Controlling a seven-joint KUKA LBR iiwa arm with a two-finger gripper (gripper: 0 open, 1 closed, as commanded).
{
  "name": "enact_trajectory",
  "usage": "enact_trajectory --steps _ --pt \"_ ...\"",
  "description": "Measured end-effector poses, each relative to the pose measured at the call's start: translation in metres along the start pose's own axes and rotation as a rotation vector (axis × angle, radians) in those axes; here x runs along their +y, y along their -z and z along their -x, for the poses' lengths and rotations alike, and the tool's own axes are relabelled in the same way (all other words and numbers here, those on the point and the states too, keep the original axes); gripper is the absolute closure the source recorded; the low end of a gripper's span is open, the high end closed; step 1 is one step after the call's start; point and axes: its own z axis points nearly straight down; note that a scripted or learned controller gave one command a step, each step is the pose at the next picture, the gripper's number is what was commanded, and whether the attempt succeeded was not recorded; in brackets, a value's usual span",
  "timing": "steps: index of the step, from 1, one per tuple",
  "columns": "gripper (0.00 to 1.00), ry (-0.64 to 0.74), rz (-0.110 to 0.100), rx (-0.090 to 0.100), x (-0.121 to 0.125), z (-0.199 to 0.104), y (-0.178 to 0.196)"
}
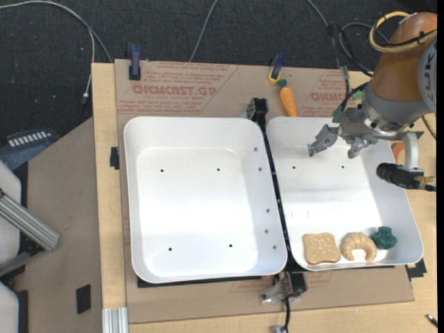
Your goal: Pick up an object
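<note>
The arm (406, 54) runs off the right edge.

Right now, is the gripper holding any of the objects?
No. The gripper hangs open with nothing between its fingers, while the cracker, croissant and green toy lie along the right bin's near edge.

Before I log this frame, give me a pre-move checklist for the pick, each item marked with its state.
1. Targets present: cracker, croissant and green toy lie along the right bin's near edge: ok.
2. Gripper open with nothing between its fingers: ok.
3. Gripper above a target: not ok, it hangs over the bin's far end.
4. Targets spaced for a grasp: not ok, croissant and green toy touch.
5. Carrot outside the bins: ok.
</note>
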Motion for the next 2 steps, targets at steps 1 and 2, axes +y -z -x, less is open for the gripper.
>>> enact_trajectory --steps 1,2 --pt "0.00 0.001 -0.004 0.001 -0.035 -0.030 -0.107" --pt "0.00 0.000 0.004 0.000 -0.054 -0.031 -0.058"
